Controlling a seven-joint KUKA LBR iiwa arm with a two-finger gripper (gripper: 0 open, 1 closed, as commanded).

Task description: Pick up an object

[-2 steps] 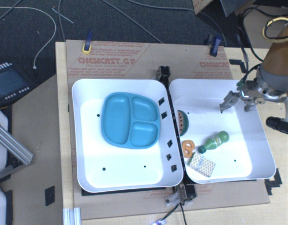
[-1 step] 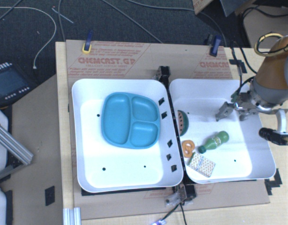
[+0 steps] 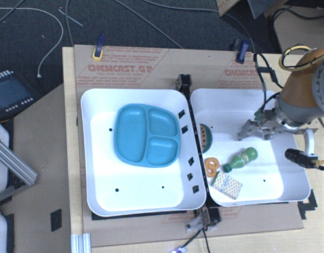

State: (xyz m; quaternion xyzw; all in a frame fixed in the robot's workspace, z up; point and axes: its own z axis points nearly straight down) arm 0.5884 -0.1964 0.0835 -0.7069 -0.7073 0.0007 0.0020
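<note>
Nothing picked yet, pretty much all of it's left. The gripper [image 3: 253,130] hangs over the right bin [image 3: 267,191] with nothing in it; how wide it's spread, can't tell. The bottle [image 3: 240,159] lies just near of it.

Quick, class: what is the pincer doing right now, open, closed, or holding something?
Pincer: cannot be told; it hangs over the right bin, above the green bottle.
</note>
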